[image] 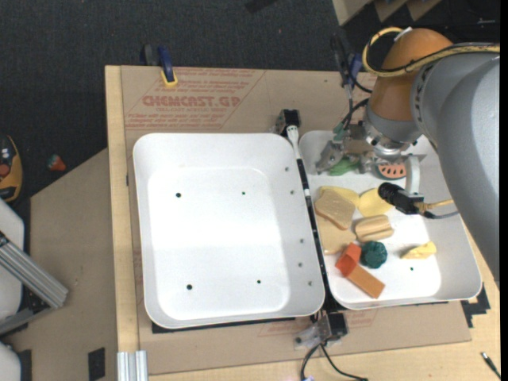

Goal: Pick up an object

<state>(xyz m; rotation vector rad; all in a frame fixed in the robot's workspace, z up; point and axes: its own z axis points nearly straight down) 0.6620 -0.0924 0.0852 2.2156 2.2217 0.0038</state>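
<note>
The right white bin (452,280) holds several small objects. Among them are a tan sponge-like slab (334,206), a pale yellow piece (373,202), a tan roll (373,228), a teal ball (374,254), a red block (347,259) touching an orange block (367,282), and a small yellow piece (419,251). My gripper (340,155) is low over the bin's far left corner, right at a green object (344,166). A red-and-white slice (390,167) lies just to the right, under the wrist. Whether the green object is between the fingers cannot be made out.
The left white bin (159,157) sits beside the right one, their rims meeting at a black-clipped seam (305,193). Both rest on a cardboard sheet (198,94) with a blue clamp (166,62) at its far edge. The grey arm (468,125) covers the right bin's far right side.
</note>
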